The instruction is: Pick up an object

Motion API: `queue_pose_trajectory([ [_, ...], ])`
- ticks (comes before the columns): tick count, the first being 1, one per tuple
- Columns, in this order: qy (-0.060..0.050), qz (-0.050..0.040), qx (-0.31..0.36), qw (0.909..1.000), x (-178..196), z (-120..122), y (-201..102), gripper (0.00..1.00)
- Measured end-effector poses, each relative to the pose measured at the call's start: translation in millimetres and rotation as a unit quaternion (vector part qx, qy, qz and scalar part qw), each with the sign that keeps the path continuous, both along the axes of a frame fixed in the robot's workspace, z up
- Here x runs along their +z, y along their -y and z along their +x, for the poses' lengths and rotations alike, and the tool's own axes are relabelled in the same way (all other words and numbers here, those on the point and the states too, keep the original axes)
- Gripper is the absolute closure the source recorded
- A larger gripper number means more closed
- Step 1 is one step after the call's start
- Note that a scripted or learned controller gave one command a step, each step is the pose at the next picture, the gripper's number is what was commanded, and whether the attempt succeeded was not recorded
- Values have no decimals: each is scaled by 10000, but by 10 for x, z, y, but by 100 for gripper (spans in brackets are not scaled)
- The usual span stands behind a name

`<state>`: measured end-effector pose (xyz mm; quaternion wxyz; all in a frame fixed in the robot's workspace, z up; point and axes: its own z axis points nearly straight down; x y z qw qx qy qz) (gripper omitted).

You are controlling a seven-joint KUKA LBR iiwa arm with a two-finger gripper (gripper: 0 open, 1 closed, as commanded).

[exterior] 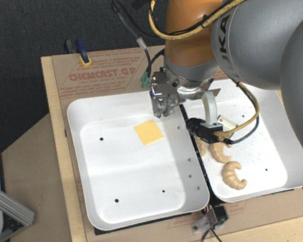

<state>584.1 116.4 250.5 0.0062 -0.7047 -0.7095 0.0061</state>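
Figure. Overhead slanted view of the bench during a pick attempt.

The grey KUKA arm (271,26) entered from the right, and its orange band (195,8) lay above the far edge of the two bins. A yellow cable (156,13) looped around the band. The gripper (162,106) hung over the far right corner of the left bin (84,153), close to the seam between the bins. Whether it was open or closed could not be told from this angle, and no object was visible in its grasp.

A flat yellow square piece (149,132), resembling a cheese slice, lay on the floor of the left bin, just beside the gripper on its near left and apart from it.

The right bin (275,124) held two croissant-shaped pieces near its left wall. The upper croissant (216,151) sat partly under a black fitting and cable (203,128) hanging from the wrist. The lower croissant (234,175) lay just beyond it toward the near edge, curled and fully exposed.

Both bins rested on a brown board (101,72) printed with red lettering. A blue and yellow clamp (83,52) gripped the board's far edge. An aluminium rail (9,209) crossed the lower left corner of the view.
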Motion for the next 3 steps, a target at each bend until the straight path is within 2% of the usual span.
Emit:
queue_pose_trajectory([
  [1,174,30,1,9998,1567,-8,-463,100],
  [2,3,-16,-11,10000,327,-750,-723,100],
  [3,184,45,-22,9998,2405,-1050,-651,100],
])
